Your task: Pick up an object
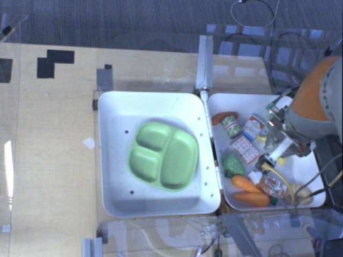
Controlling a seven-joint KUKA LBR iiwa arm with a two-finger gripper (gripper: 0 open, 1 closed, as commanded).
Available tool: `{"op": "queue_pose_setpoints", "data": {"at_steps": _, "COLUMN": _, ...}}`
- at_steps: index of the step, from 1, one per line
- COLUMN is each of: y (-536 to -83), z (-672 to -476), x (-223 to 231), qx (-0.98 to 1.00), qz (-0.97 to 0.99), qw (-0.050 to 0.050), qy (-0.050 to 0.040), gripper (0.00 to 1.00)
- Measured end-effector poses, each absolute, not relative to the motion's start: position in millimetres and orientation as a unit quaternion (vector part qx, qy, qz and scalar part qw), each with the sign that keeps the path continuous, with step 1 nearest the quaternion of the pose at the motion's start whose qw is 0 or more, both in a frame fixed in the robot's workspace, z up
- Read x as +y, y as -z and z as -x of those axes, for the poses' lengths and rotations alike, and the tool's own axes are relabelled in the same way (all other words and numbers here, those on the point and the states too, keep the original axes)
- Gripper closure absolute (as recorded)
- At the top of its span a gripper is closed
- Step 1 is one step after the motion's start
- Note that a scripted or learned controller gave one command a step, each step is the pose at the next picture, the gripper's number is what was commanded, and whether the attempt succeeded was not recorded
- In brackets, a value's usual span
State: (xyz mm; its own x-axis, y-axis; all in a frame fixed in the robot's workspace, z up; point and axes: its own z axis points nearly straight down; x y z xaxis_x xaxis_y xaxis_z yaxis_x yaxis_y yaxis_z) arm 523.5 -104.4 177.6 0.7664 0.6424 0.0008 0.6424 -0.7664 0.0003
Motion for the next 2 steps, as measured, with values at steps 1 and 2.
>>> {"op": "queue_pose_setpoints", "data": {"at_steps": 1, "y": -245, "z": -497.0, "x": -98, "qx": 0.273, "qz": -0.962, "qw": 0.0, "qy": -0.0015, "gripper": 1.0}}
{"op": "queue_pose_setpoints", "data": {"at_steps": 2, "y": -206, "z": -498.7, "x": -95, "qx": 0.363, "qz": -0.932, "qw": 0.0, "qy": -0.0006, "gripper": 1.0}}
